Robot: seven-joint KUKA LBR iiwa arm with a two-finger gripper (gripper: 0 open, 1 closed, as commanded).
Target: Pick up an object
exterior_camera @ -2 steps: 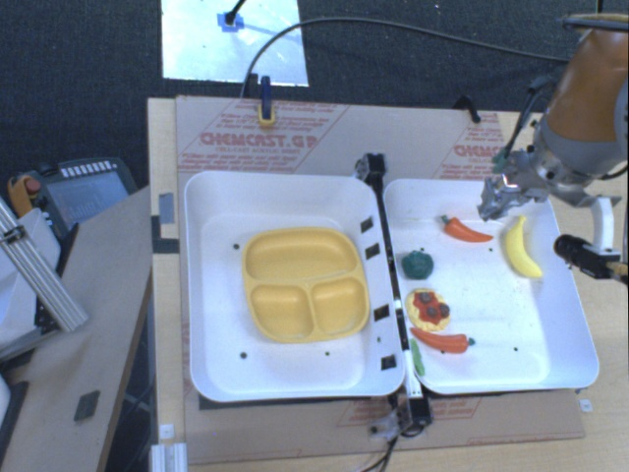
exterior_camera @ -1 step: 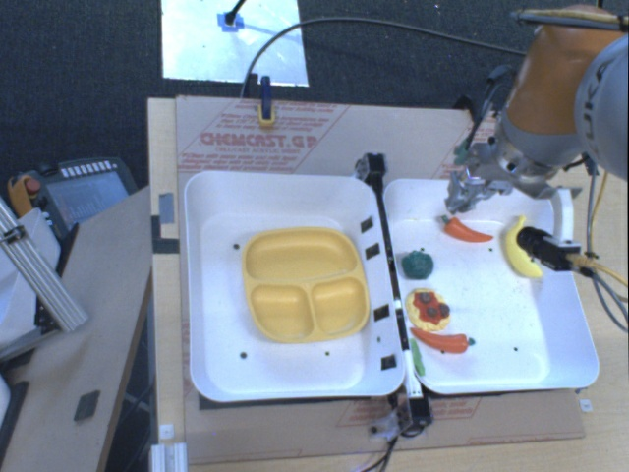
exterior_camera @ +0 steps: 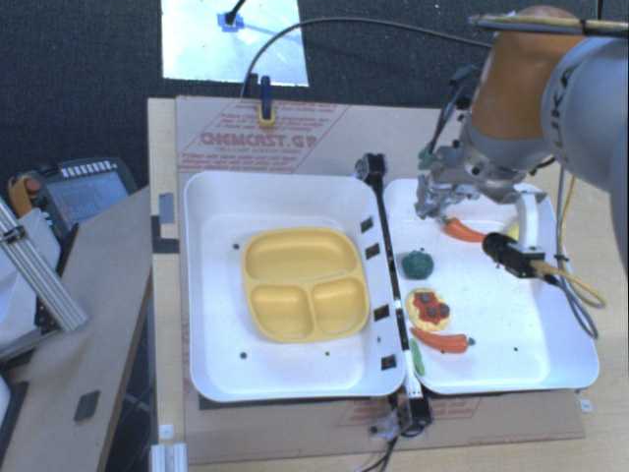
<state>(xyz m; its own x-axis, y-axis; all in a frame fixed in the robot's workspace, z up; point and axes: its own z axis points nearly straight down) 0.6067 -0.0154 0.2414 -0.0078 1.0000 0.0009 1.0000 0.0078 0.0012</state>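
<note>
In the right bin (exterior_camera: 560, 362), toward its twelve o'clock edge, the gripper (exterior_camera: 432, 205) hangs low; whether it is clenched or released cannot be told. A toy carrot (exterior_camera: 464, 230) lies just at its four o'clock. A green ball (exterior_camera: 418, 263), pizza slice (exterior_camera: 429, 309) and red chili pepper (exterior_camera: 442, 341) lie toward six. The left bin (exterior_camera: 211, 254) holds a yellow divided tray (exterior_camera: 300, 283).

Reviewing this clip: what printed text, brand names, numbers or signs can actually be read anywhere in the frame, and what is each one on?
"CHEMCAST. G P" in red capitals, as best it reads, on the brown protective sheet behind the left bin; the last letters are uncertain.
Smaller red print under that line on the same sheet: too blurred to read.
Red print on the sheet's front strip below the bins: too small to read.
Handheld control pendant at left: screen and keys blurred, nothing legible.
</note>
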